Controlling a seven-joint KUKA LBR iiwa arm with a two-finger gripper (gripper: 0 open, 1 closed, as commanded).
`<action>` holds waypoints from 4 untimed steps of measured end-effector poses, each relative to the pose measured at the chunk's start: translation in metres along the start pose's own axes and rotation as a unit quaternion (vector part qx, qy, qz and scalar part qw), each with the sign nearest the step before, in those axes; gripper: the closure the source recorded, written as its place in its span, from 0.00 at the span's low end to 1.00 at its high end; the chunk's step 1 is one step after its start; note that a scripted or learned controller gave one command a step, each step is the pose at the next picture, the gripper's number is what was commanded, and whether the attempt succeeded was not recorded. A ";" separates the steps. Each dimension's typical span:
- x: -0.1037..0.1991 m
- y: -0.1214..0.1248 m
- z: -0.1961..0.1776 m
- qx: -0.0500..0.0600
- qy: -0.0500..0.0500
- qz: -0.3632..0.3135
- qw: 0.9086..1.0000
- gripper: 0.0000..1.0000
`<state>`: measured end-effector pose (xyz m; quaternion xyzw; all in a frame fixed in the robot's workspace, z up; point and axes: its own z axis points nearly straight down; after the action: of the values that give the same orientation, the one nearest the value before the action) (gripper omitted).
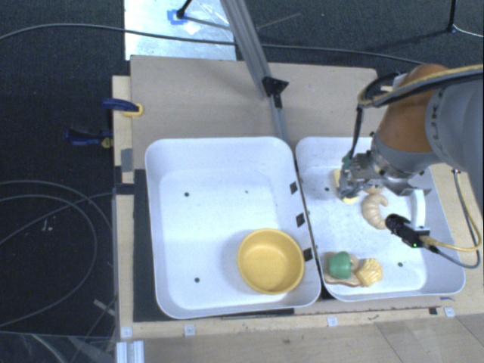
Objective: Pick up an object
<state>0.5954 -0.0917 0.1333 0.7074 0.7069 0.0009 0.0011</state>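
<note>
From above, the gripper (352, 181) is low in the right bin (318, 153) near its far edge, over a pale yellow object (349, 197); its finger state cannot be told. A beige croissant (373, 207) curves just beside it. A yellow bowl (271, 260) sits in the left bin (162, 225), near its front edge.

Lab — clamped bench (227, 97), floor cables (45, 225).

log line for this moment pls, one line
arm: over right bin | gripper: low by croissant | yellow bowl: left bin | green toy: right bin front
</note>
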 end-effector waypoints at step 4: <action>0.051 0.022 -0.136 -0.001 0.001 -0.005 1.000 1.00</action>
<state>0.6173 -0.0402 0.2698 0.7035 0.7107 0.0021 0.0013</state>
